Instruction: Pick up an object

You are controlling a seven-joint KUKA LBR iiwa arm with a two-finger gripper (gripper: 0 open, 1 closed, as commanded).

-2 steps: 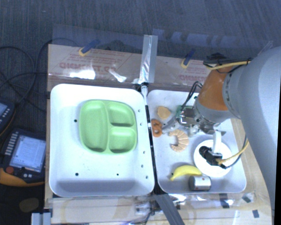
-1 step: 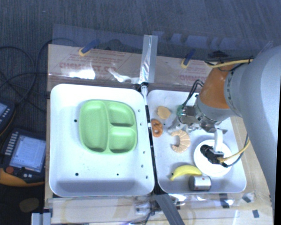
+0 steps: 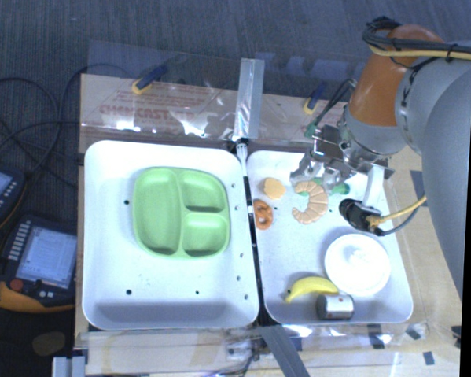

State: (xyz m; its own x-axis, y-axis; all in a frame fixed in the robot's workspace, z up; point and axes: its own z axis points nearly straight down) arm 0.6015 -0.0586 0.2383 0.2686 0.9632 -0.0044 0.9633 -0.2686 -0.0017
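Two white bins are sitting side by side on the bench. Nearest in the right bin (image 3: 394, 310), a grey can (image 3: 335, 306) and a banana (image 3: 309, 288) are lying close to the front wall, the banana's long axis running left-right. Behind them a white bowl (image 3: 358, 262) is resting. Farther back, a croissant (image 3: 311, 203), a pretzel (image 3: 262, 213) and an orange piece (image 3: 274, 188) are lying. The gripper (image 3: 321, 169) is hanging just over the croissant; whether it is gripping anything, I cannot tell. A green divided plate (image 3: 181, 212) is filling the left bin (image 3: 96, 295).
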